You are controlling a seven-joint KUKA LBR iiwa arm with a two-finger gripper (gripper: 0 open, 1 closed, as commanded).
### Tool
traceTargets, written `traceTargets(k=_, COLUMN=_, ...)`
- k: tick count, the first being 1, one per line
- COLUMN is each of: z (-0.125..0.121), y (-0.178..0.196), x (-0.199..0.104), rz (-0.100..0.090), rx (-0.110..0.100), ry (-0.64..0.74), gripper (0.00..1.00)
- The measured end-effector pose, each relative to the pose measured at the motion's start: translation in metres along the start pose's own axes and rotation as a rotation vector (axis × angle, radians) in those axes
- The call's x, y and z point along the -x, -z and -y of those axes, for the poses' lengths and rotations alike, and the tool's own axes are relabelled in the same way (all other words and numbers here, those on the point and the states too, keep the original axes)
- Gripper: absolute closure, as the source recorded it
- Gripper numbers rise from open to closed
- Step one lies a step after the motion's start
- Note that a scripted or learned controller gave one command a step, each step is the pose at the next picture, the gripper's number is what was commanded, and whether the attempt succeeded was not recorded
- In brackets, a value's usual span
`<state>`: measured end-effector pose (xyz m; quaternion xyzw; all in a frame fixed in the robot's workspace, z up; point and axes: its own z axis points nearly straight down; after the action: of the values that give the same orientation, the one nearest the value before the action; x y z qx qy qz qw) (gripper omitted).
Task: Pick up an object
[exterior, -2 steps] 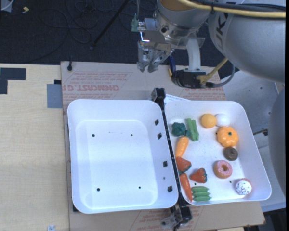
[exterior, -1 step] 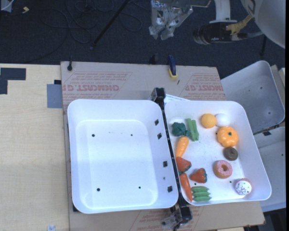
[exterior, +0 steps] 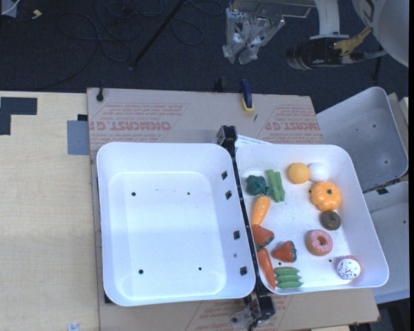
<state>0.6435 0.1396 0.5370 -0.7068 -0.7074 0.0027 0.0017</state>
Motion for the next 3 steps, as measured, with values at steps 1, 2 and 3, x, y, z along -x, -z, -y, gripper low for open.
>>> traceTargets(k=1, z=0.0, y=0.0, x=0.016, rz=0.0, rx=-0.001, ry=-0.001, gripper=1.0)
traceTargets(k=2, z=0.0, y=0.0, x=0.035, rz=-0.001, rx=-0.002, ry=-0.001, gripper=1.0)
traceTargets(k=3, z=0.0, y=0.0, x=0.056, rz=-0.001, rx=-0.002, ry=-0.001, gripper=1.0)
